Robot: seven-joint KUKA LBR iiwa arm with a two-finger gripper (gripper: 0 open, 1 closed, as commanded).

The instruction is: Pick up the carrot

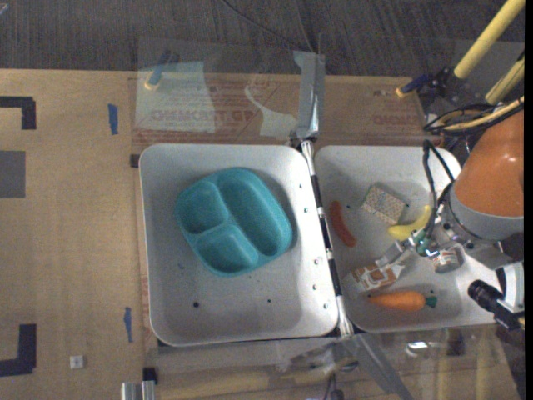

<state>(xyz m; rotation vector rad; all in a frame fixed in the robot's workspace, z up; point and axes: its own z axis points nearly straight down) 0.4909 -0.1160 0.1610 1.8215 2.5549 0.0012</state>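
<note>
I am a grey arm with an orange band, reaching from the right over the right-hand bin of two white bins on a wooden counter. My end effector hangs low inside this bin, its metal tip pointing down; from this slanted overhead view I cannot tell whether it is released or clenched, and nothing shows between its tips.

The carrot, orange with a small green top, lies flat on the bin floor just below my end effector and slightly toward the bin's middle, apart from it and untouched. A small brown and white packet sits between us, just above the carrot. A banana lies right beside my end effector, a tan cracker-like square beyond it, and a red sausage-shaped piece farther off near the divider.

The far bin holds a teal divided plate.

The clutter around the carrot probably means I need to approach from above.
</note>
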